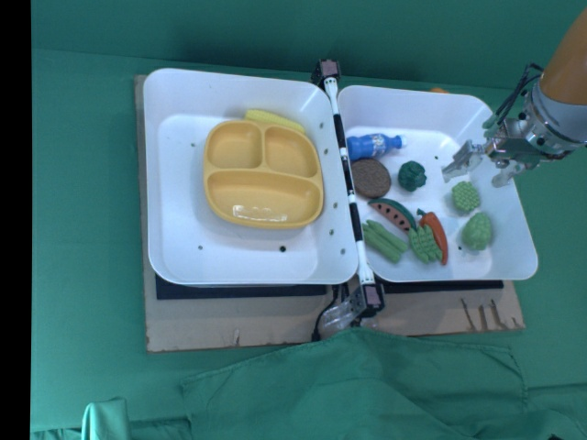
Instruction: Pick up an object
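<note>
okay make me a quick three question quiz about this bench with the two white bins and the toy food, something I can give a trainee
1. True or false: the yellow divided plate lies in the right bin.
2. Which thing lies closest to the divider between the bins? A) blue bottle B) dark green broccoli C) watermelon slice
3. Fill in: the gripper hovers over the ____ bin.

Key: 1 false, it lies in the left bin. 2 A. 3 right; its fingers are spread, with nothing between them, just above the light green piece.
</note>
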Robot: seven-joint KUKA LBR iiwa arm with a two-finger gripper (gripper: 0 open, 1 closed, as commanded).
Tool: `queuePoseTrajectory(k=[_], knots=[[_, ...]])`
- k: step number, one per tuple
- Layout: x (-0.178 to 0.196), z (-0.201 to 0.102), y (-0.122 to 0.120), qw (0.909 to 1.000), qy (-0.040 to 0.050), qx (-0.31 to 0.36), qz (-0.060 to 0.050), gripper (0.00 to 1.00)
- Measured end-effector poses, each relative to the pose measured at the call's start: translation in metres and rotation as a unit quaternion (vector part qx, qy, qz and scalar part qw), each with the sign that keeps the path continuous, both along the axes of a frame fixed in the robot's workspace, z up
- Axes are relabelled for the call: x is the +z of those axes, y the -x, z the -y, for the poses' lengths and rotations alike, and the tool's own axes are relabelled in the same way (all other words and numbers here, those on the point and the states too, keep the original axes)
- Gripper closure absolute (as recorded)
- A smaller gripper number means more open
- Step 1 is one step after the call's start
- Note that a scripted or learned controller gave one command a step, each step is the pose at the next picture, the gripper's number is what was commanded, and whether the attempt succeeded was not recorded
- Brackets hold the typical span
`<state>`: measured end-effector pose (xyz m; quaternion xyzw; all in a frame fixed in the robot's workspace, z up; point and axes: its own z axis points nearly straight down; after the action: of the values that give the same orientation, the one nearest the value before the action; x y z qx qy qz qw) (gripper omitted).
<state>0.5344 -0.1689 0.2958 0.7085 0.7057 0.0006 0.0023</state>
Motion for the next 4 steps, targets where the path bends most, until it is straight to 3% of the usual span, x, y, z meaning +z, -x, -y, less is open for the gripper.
queuePoseTrajectory(k=[1,2,3,4], knots=[[-0.007,0.019,-0.064,1.0,0.0019,0.001,0.002,0.0],[-0.012,0.019,-0.126,1.0,0.002,0.001,0.003,0.0],[-0.012,0.019,-0.124,1.0,0.0014,0.001,0.001,0.0],[-0.017,0.018,-0.168,1.0,0.0017,0.001,0.002,0.0]])
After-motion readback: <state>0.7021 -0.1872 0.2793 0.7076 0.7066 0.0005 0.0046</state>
